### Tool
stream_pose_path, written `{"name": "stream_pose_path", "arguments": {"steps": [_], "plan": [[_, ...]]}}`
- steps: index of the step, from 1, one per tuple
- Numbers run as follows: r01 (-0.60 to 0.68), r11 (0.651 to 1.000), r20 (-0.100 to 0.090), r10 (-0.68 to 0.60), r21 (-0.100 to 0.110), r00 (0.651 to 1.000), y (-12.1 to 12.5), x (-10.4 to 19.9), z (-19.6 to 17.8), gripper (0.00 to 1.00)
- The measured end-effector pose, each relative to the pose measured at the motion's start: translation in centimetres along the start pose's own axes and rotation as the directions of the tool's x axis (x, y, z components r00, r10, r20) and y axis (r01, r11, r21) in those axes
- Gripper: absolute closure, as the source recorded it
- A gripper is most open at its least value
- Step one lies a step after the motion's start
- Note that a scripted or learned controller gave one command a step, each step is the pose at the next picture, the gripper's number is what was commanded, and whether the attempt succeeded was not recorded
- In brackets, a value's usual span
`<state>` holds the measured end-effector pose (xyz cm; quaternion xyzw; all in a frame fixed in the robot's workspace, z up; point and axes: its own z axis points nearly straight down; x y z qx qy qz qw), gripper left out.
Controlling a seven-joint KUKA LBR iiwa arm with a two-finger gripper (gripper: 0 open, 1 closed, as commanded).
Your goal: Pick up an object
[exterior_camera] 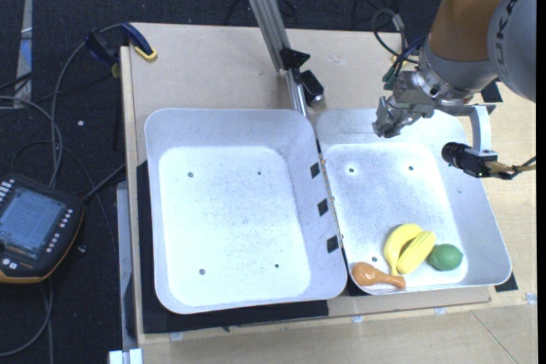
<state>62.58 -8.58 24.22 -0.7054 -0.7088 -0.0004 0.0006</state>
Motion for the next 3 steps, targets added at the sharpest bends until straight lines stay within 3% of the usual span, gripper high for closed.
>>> {"name": "stream_pose_path", "arguments": {"steps": [3], "plan": [[0.0,1.0,0.0,0.0,-0.001,1.0,2.1,16.5,-1.5,1.0]]}}
